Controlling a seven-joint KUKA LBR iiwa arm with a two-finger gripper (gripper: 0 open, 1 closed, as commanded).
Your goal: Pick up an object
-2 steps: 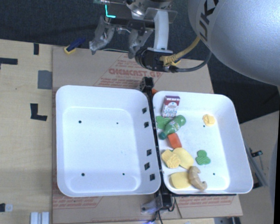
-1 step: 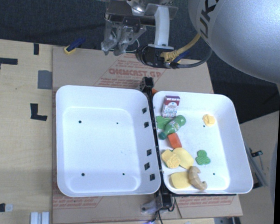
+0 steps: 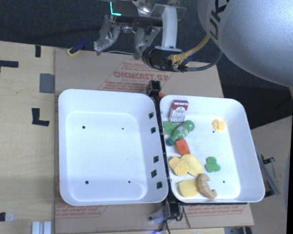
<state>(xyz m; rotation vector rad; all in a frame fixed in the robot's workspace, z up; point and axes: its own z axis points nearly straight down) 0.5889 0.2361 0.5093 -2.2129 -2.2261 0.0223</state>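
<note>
My gripper (image 3: 119,49) hangs high at the top of the view, beyond the far rim of the left bin (image 3: 65,148). Its two fingers (image 3: 101,43) stand apart, open, with nothing between them. The right bin (image 3: 244,144) holds the objects: a red and white carton (image 3: 179,111) at the far left corner, a green vegetable (image 3: 179,131), an orange carrot piece (image 3: 183,147), a yellow corn piece (image 3: 179,165), a small yellow item (image 3: 218,125), a small green item (image 3: 212,164), and a tan curved piece (image 3: 205,186) lying on a yellow slab (image 3: 185,188).
Both bins rest on a brown cardboard sheet (image 3: 90,71) on the wooden bench. A black hinge strip (image 3: 156,154) runs between the bins. The arm's grey body (image 3: 250,31) fills the upper right, with a yellow cable (image 3: 190,55) looping below it.
</note>
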